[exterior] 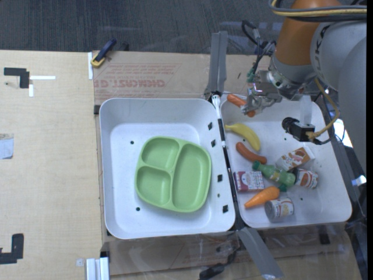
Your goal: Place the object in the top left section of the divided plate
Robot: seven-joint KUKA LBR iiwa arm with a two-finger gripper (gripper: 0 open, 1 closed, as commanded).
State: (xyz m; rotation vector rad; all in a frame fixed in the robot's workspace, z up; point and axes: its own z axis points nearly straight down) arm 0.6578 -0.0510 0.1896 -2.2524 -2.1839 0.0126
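A green divided plate (173, 174) lies in the left bin (116, 156), with two small sections on its left and one long section on its right; nothing lies in them. My gripper (254, 105) hangs over the back left corner of the right bin (332, 203). A small orange-red piece (236, 100) lies right beside it, partly hidden under the gripper. I cannot tell whether the gripper touches that piece.
The right bin holds a banana (245, 134), a red sausage (250, 153), a carrot (262, 196), a green bottle (274, 174), a red carton (249, 181), two cans (280, 208) and a small box (295, 157). A metal divider (217, 74) stands between the bins.
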